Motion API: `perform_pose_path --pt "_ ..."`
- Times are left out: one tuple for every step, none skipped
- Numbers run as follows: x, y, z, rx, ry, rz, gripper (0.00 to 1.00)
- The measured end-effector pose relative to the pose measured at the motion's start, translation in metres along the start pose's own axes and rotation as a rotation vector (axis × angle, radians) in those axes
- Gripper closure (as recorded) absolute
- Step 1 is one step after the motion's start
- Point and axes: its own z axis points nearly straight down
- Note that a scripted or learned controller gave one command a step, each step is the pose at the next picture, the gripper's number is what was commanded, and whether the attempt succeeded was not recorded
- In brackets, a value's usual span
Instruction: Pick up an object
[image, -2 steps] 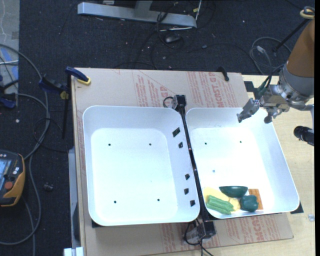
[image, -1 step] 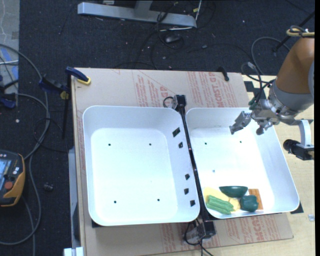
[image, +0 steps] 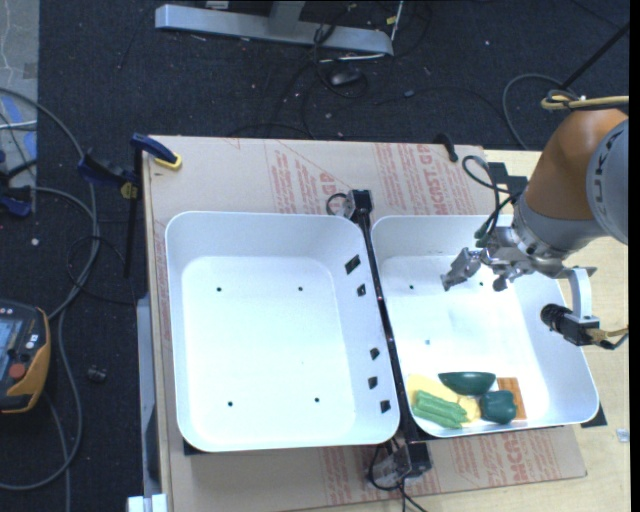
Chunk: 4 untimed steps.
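My gripper (image: 482, 272) hangs over the upper middle of the right bin (image: 560, 345), its two fingers spread apart with nothing between them. Well below it, along the bin's near edge, lies a cluster of small objects: a dark green bowl-shaped piece (image: 467, 381), a ridged light green piece (image: 438, 408), a teal lump (image: 498, 406), a yellow flat piece (image: 427, 387) and an orange block (image: 512, 388). The gripper is well apart from all of them.
The left bin (image: 200, 300) sits beside the right one, with a black divider strip (image: 375, 320) between them. The arm's orange-banded wrist (image: 570, 180) enters from the upper right. A blue and yellow clamp (image: 155, 152) grips the bench's far left corner.
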Motion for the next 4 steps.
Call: perform_pose_path --pt "0.000 -0.001 0.053 -0.001 0.000 0.000 0.00" --pt "0.000 0.001 0.040 -0.006 -0.001 0.000 1.00" --pt "0.003 0.003 -0.023 -0.011 -0.002 0.000 1.00" --pt "0.003 0.004 -0.061 -0.009 -0.002 0.000 1.00"
